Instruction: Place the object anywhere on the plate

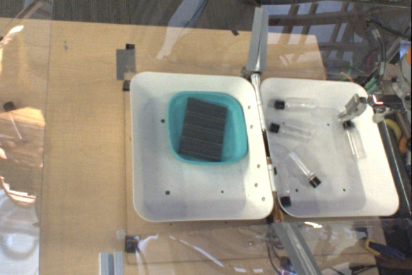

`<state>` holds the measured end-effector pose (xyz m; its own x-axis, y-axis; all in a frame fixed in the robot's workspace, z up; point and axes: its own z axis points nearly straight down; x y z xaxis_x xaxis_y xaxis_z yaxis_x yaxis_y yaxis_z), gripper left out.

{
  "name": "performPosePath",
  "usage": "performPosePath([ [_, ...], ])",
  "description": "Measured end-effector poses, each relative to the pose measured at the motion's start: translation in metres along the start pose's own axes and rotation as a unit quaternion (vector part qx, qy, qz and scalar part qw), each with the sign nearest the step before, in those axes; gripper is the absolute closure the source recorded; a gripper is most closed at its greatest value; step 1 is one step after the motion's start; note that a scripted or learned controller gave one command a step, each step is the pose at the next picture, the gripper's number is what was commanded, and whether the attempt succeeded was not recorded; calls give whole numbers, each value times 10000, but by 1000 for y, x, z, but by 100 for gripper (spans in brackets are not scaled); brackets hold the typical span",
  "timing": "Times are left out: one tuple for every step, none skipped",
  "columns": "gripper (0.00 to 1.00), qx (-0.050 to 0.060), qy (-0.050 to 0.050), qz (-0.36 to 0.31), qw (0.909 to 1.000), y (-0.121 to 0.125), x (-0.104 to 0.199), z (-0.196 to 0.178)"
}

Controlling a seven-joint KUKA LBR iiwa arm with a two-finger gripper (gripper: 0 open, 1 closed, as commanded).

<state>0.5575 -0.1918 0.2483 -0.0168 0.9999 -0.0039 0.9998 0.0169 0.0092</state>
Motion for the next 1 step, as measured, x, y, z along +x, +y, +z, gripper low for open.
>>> performPosePath([
  [0, -8, -3, 449, 9990, -15, -12, -114],
])
